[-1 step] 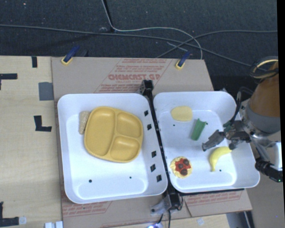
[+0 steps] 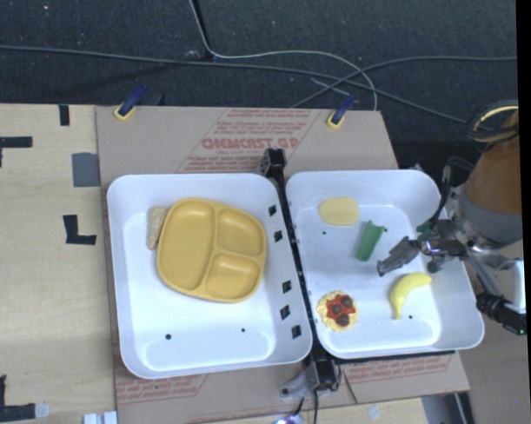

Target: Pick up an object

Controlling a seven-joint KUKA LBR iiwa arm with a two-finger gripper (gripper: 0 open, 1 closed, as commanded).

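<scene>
Right now the nearest candidate for picking is a yellow toy banana [image 2: 409, 291], lying in the right bin [image 2: 421, 186] toward its right side, curved, with one end pointing down toward the front wall. Just above and to its left hangs the gripper [image 2: 396, 263], whose dark fingers point left over the bin floor; they seem slightly parted with nothing visible between them, though the view is too small and dark to say for sure how far apart they stand. A green block-like toy [image 2: 369, 240] lies tilted just left of the gripper, near the middle of that bin, and a pale yellow rounded piece [image 2: 338, 211] rests beyond it toward the back. Near the front left corner of the same bin sits a small round toy pizza [image 2: 338, 309] with red and dark toppings, apart from the banana. The grey arm [image 2: 491, 199] with its orange band enters from the right edge over the bin's rim. Across the black divider, the left bin [image 2: 200, 344] holds a yellow compartment plate [image 2: 210, 249], with a tan bread-like slice [image 2: 155, 226] tucked partly under its left edge. Both bins rest on a cardboard sheet [image 2: 245, 138] clipped at the back
</scene>
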